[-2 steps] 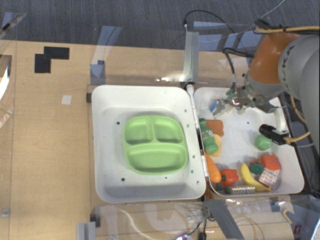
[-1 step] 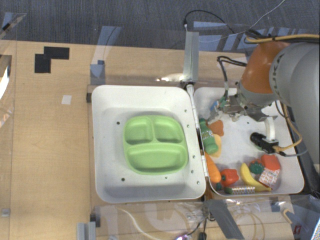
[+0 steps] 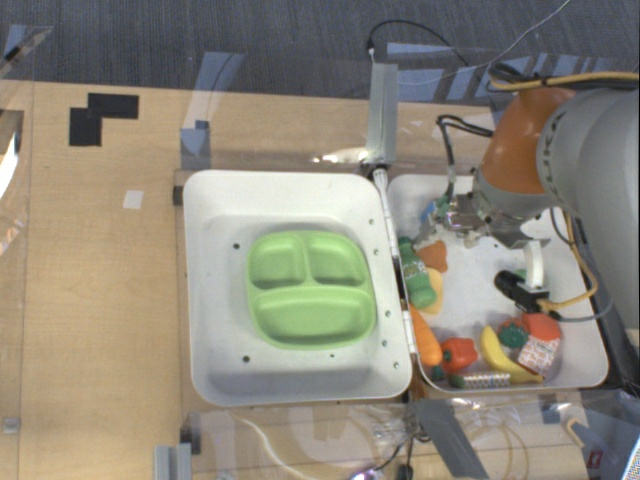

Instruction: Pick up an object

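Because the toys lie crowded along the right bin's [image 3: 590, 368] near edge, a grab could slip between the smooth banana [image 3: 500, 353] and carrot [image 3: 427, 340] or knock a neighbour. Whether the gripper [image 3: 462, 216], low over the bin's far corner beside an orange wedge [image 3: 433, 256], is wide or narrow cannot be told. A glossy green divided plate [image 3: 311, 288] sits in the left bin [image 3: 215, 368].

Pale wooden bench [image 3: 90, 298] bearing two shallow white bins side by side, left bin [image 3: 215, 368] and right bin [image 3: 590, 363], plus black L-shaped mark [image 3: 100, 116] near far left corner
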`<state>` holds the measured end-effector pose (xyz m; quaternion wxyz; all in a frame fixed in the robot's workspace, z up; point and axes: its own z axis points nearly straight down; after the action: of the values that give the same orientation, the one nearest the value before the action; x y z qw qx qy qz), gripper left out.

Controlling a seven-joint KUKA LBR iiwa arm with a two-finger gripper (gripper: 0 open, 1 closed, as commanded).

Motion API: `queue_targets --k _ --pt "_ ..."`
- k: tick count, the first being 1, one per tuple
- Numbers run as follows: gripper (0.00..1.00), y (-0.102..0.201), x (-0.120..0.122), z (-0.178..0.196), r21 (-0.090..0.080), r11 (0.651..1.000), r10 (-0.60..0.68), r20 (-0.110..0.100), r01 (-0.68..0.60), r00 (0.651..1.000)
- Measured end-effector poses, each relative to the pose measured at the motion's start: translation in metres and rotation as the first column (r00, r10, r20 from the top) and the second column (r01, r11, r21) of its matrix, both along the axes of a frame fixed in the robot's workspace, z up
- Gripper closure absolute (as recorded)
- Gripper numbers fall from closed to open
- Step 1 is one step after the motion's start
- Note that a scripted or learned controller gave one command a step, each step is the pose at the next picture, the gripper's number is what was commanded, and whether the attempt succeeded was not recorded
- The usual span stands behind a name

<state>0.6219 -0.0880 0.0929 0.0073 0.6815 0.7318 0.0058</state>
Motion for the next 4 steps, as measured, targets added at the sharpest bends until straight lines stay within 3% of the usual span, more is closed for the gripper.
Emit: queue_targets --k 1,2,3,4 --pt "1.0 0.001 0.003 0.013 0.002 1.0 0.002 0.007 -0.002 1.0" --pt "0.0 0.002 0.002 0.012 0.002 1.0 0.002 0.007 -0.002 1.0" --pt "0.0 0.002 -0.015 0.0 0.004 0.995 -0.096 0.003 0.096 0.995" --pt "1.0 0.003 -0.012 0.013 0.005 0.995 -0.095 0.008 0.095 0.995"
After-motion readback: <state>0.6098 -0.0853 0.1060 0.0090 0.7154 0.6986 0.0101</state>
